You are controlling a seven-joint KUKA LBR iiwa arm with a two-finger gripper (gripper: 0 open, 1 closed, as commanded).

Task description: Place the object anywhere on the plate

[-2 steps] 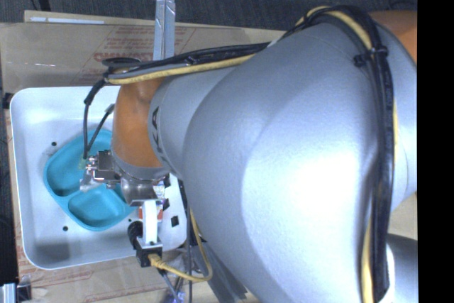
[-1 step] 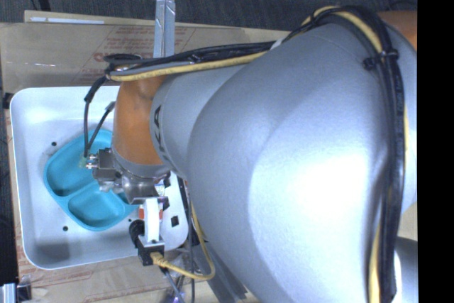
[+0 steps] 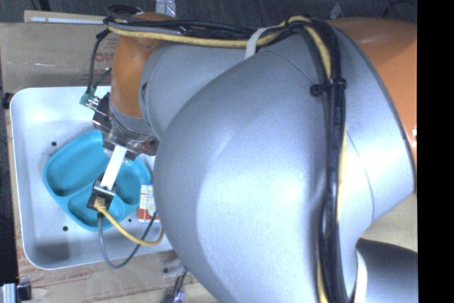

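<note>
A blue plate [image 3: 71,170] with shallow hollows lies in the left white bin [image 3: 35,238], towards its middle. My gripper [image 3: 132,144] hangs over the plate's right part, below the orange band of the wrist, and the arm's bulk covers most of it. A small object with a white and red label [image 3: 145,204] lies at the plate's right edge, partly tucked under the grey arm. I cannot tell whether it rests on the plate or just beside it.
The grey arm fills the middle and right of the view and covers the right bin. The left bin's bare floor shows along its left and front sides. Brown bench surface [image 3: 42,53] runs behind the bin.
</note>
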